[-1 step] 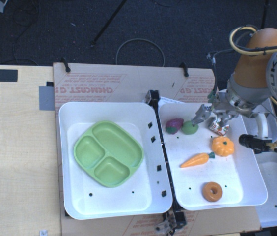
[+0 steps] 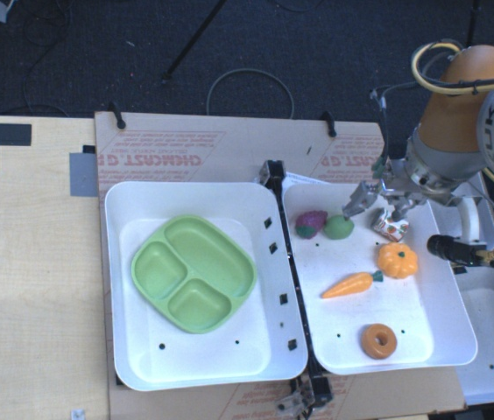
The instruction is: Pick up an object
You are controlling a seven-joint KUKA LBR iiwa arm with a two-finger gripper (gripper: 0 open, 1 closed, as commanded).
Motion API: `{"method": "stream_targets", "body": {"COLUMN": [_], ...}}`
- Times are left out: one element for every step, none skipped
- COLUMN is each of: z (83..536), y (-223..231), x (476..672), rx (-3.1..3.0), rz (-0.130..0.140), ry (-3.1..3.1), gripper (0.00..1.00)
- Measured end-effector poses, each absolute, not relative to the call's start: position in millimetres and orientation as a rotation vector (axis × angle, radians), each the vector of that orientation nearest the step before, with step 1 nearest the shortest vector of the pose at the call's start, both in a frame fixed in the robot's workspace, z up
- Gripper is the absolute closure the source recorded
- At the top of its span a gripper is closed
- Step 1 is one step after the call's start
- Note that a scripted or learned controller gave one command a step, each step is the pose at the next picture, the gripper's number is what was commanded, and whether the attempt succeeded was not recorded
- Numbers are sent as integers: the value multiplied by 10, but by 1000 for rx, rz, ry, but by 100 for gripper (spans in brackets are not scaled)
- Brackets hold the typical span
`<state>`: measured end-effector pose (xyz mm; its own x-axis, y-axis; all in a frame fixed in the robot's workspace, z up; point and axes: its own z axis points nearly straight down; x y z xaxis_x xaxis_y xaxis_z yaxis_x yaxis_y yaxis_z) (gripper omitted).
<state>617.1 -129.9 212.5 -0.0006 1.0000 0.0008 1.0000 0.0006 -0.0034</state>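
Note:
My gripper (image 2: 376, 212) hangs over the back of the right bin (image 2: 444, 339), its two fingers spread apart and open. Nothing shows between them. A small white and red item (image 2: 391, 229) lies just under the right finger. Left of the gripper sit a green round fruit (image 2: 339, 227) and a purple piece (image 2: 311, 223), side by side. In front of the gripper are an orange pumpkin (image 2: 397, 261) and a carrot (image 2: 349, 285). A brown donut (image 2: 378, 340) lies near the bin's front edge.
The left bin (image 2: 133, 339) holds a green divided plate (image 2: 194, 272). A black divider rail (image 2: 289, 269) runs between the two bins. Bare white floor lies around the donut in the right bin.

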Motion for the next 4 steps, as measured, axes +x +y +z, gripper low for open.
{"method": "stream_targets", "body": {"z": [1694, 1149, 856, 973], "y": [-1306, -1399, -1385, -1392], "x": [6197, 6170, 6162, 6166], "rx": [-2218, -2217, -2218, -2221], "rz": [5, 8, 5, 4], "ry": [-2219, -2216, -2218, -2216], "gripper": [0, 0, 0, 100]}}
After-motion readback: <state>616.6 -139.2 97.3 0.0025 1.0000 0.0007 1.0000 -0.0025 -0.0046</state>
